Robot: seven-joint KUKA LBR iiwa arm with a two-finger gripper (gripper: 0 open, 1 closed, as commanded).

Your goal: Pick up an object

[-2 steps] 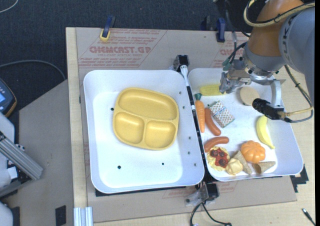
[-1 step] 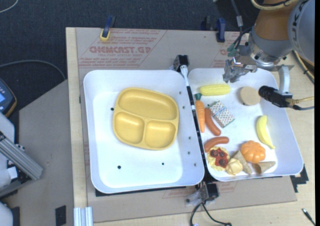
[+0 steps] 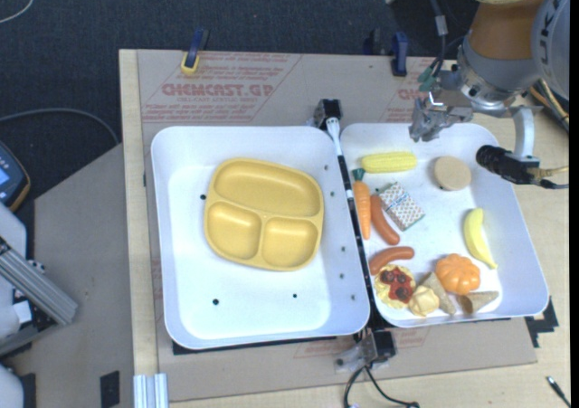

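Observation:
My gripper (image 3: 425, 128) hangs over the far edge of the right bin (image 3: 525, 243), above and slightly right of a corn cob (image 3: 387, 162). Nothing shows between its fingers. In that bin also lie a round beige bun (image 3: 451, 173), a carrot (image 3: 362, 207), a checkered packet (image 3: 401, 206), two sausages (image 3: 384, 221), a banana (image 3: 478, 237), an orange pumpkin-like piece (image 3: 457, 273), a small pizza piece (image 3: 396, 283) and some pale bits (image 3: 425, 299).
The left bin (image 3: 176, 216) holds a yellow divided plate (image 3: 263, 213). A black clip (image 3: 327, 113) sits where the two bins meet at the back. A black part (image 3: 507, 164) of the arm reaches over the right bin's far right corner.

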